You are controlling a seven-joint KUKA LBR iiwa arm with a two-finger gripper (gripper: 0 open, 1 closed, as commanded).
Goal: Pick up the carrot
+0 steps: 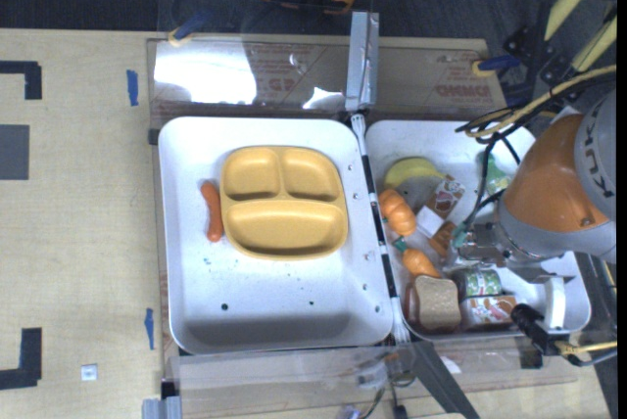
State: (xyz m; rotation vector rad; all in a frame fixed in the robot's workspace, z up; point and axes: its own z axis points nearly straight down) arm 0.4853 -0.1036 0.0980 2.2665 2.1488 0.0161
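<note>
Carrot (213, 210): slim, orange-red, slightly curved, laid lengthwise on left bin (186, 309) floor, touching left edge of yellow divided plate (284, 200). Located well left of gripper (468, 244), in other bin. Gripper lowered into right bin (578, 304) clutter; finger state cannot be determined.

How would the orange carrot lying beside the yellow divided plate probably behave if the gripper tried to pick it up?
The carrot looks like smooth moulded plastic, so probably stiff, light and slippery. Its slim rounded shape, lying flat on the left bin floor, suggests it may roll or skid. It lies close beside the yellow divided plate, leaving little finger room there.
</note>
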